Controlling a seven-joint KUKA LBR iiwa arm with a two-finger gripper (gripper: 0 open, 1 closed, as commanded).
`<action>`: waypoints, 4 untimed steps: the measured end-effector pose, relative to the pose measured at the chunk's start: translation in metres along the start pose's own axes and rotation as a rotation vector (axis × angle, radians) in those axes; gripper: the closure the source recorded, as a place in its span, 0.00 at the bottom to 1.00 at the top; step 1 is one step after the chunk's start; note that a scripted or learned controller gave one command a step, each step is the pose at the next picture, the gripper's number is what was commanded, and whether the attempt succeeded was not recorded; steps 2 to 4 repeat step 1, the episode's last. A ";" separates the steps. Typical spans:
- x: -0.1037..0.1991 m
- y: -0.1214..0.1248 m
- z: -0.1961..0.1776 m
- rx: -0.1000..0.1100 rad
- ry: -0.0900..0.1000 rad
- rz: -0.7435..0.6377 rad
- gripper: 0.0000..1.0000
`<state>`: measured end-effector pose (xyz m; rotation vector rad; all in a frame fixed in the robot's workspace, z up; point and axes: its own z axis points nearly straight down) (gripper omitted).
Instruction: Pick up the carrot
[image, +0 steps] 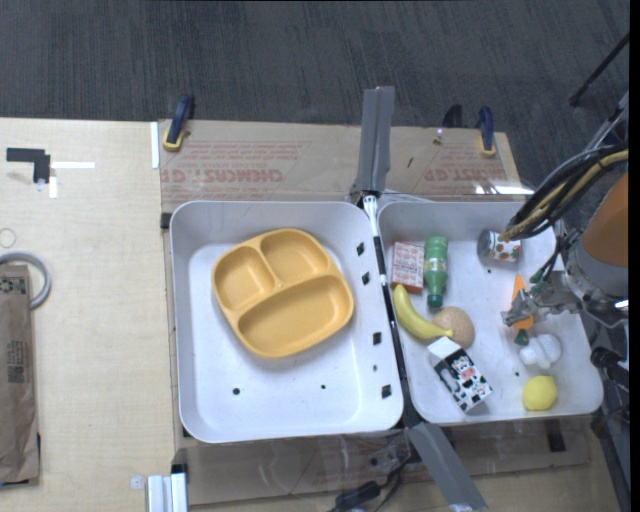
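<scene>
Camera view: two white bins side by side, read here from left to right.
Left bin (190, 330): holds a yellow divided plate (284, 291) and nothing the task needs.
Divider: the two rims meet between the plate and the packed half of the right bin (440, 408).
Right bin, left half: a red-and-white packet (406, 265), a green bottle (435, 268), a banana (415, 315), a tan round item (456, 323) and a black-and-white carton (462, 375) lie close together.
Right bin, right half: a grey, orange-tipped object (498, 247) near the far rim, a white lumpy item (541, 350) and a lemon (539, 393) toward the near corner.
Carrot (518, 290): a thin orange sliver near the bin's right side, just above the white item and partly hidden by the tool.
Gripper (524, 312): directly over or against the carrot; whether it is spread, pressed together or pinching the carrot cannot be told from this angle.
Step in hand: closing on the carrot, by my reading.
Doing it well: straddle the carrot across its narrow width, settle low to the bin floor, then lift straight up.
Risk: the white item sits just beside and could be nudged or caught.
Open room: bare floor lies left of the carrot toward the tan item.
Edges: the right rim is near, so sideways room there is slim.
</scene>
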<state>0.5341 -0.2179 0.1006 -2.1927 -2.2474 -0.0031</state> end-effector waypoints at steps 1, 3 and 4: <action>0.038 -0.028 -0.104 0.002 -0.004 0.048 1.00; 0.038 -0.028 -0.104 0.002 -0.004 0.048 1.00; 0.038 -0.028 -0.104 0.002 -0.004 0.048 1.00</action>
